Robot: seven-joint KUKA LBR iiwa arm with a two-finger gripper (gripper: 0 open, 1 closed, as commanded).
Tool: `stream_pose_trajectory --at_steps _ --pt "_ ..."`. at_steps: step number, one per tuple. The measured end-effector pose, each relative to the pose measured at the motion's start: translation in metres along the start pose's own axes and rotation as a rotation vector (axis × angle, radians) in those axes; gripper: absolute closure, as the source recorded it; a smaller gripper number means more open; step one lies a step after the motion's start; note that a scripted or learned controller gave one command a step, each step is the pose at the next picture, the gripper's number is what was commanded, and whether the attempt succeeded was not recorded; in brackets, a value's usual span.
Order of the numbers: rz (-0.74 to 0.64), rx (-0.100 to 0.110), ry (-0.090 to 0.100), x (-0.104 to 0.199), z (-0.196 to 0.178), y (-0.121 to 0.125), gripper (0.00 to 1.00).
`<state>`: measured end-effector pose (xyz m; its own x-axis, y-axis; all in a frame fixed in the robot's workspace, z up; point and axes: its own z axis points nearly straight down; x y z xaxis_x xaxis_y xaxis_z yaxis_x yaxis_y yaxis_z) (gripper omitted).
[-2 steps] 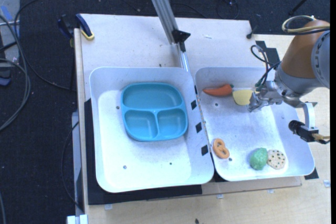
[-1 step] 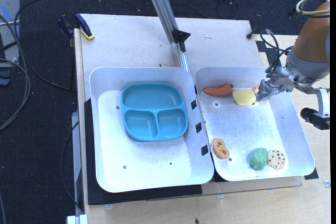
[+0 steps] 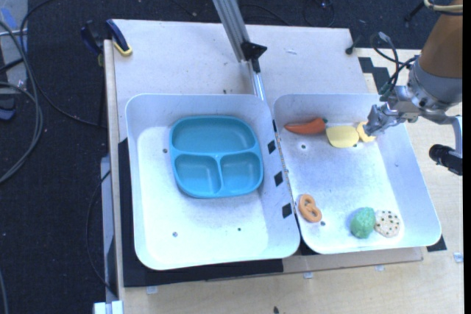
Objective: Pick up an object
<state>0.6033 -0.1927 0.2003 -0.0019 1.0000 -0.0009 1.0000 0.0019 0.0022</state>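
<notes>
Glossy blue plastic tray (image 3: 217, 156)

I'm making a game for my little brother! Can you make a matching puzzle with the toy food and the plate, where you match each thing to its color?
Things:
1. divided plate
2. carrot
3. pretzel
4. broccoli

Colors:
A. green
B. red-orange with a dark tip
C. blue
D. orange-brown, with holes

Right pairs: 1-C, 2-B, 3-D, 4-A.

The plate sits in the left bin; the three toy foods lie in the right bin.
</notes>
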Motion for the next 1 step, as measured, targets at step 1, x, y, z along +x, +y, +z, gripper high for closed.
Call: stream_pose_trajectory --at_steps 1 --pt "-0.002 0.002 0.001 0.0467 -0.0043 -0.0010 1.00"
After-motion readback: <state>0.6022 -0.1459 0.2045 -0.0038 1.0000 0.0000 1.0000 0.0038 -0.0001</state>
